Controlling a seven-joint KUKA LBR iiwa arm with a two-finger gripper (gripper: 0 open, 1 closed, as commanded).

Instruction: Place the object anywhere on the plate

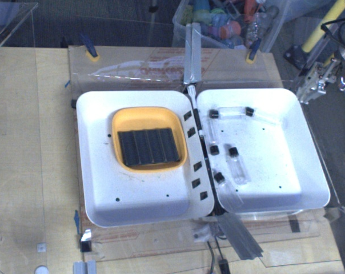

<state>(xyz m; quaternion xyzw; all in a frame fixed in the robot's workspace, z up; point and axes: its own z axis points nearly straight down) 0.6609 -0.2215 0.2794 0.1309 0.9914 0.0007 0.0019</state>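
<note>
A yellow plate [120, 120] with rounded corners sits in the left bin [98, 193]. A dark grey ridged rectangular object [148, 146] lies flat on it, covering most of its floor. My gripper [317, 83] shows as a metal part beyond the right bin's far right corner, away from the plate and high off the bench. Nothing is visible in its grasp.
The right bin [287, 181] holds a clear tube with black caps [231, 113] near its back wall, another clear tube [238, 165] near the middle, and small black pieces [213, 150] by the divider. A crate of coloured toys [229, 10] stands behind the bins.
</note>
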